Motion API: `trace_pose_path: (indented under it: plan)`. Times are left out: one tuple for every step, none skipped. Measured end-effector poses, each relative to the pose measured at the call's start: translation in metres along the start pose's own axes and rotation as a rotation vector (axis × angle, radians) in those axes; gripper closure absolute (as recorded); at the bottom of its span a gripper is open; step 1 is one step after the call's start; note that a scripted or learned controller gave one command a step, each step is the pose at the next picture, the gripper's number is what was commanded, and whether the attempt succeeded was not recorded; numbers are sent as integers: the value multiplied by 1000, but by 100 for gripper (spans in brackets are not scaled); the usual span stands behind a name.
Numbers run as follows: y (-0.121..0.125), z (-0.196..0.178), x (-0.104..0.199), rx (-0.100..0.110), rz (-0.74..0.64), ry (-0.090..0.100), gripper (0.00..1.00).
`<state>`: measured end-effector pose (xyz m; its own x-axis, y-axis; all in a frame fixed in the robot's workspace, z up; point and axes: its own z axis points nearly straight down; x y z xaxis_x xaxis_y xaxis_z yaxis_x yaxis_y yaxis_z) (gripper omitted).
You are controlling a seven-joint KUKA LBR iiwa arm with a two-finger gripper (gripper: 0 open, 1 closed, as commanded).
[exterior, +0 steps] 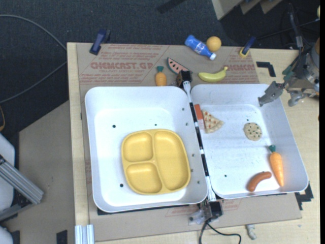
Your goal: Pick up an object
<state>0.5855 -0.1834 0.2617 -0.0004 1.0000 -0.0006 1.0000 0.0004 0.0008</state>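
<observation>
The right bin [284, 121] holds a pizza slice [210, 122] by its left wall, a cookie [252, 131] near the middle, a carrot [276, 166] along the right wall, and a sausage [259, 181] at the front. My gripper [282, 96] hangs over the bin's far right corner, above and to the right of the cookie. Its fingers are spread open with nothing between them.
The left bin [101, 116] holds a yellow divided plate [155, 160]. Behind the bins lie a banana [213, 75], a blue bottle [199, 46], an orange [214, 42], a watermelon slice [175, 65] and a small orange toy [160, 78]. Blue clamps [99, 41] grip the board's back edge.
</observation>
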Motion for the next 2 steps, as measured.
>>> trace_pose_path:
  plan:
    - [-12,166,-36,-1,-2,3,0]
    - [5,176,32,-2,-1,1,0]
